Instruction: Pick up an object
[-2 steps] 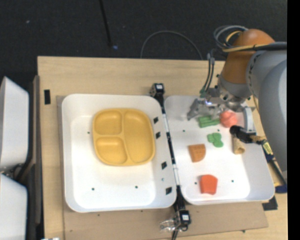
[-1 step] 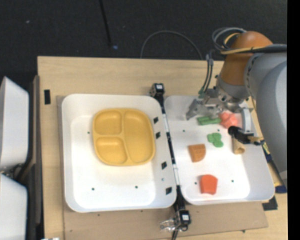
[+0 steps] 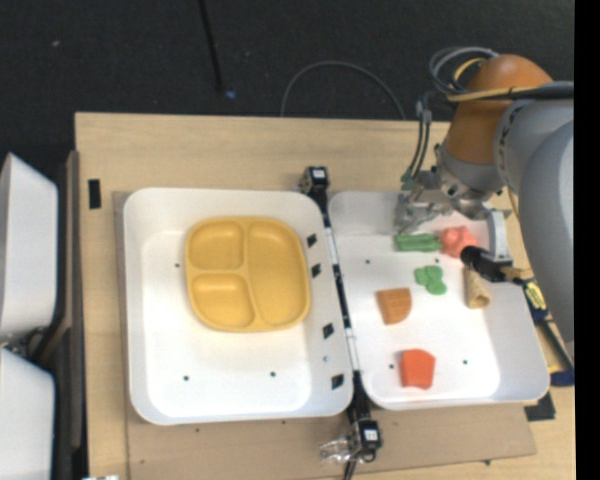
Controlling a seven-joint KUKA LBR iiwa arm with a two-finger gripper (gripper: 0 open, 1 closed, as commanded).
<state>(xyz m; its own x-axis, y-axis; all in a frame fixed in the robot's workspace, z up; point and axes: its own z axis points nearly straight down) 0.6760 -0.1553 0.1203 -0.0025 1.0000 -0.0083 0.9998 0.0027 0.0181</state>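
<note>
While the gripper (image 3: pixel 418 218) hangs low over the far end of the white bin (image 3: pixel 500 368) on the arm's side, a flat green strip (image 3: pixel 416 240) lies directly at its tip, on the side nearer the camera. The strip looks to be touching the gripper or just short of it, and it lies flat on the bin floor, stretched crosswise to the gripper's reach. Whether the gripper is open or closed cannot be told from this angle, and nothing shows the strip as held.

Just beside the strip, toward the arm from the gripper, sits a small pink piece (image 3: pixel 453 239). A little further toward the camera from the gripper lies a small knobbly green piece (image 3: pixel 431 279), and on its arm side a short tan piece (image 3: pixel 476 288) stands close to the bin wall. An orange block (image 3: pixel 394 305) lies nearer the camera still, slightly away from the arm, and a red-orange block (image 3: pixel 416 368) lies furthest from the gripper, near the bin's front edge.

Well apart from the gripper, across the divide between the bins, a yellow divided plate (image 3: pixel 248 273) rests in the other white bin (image 3: pixel 155 368).
</note>
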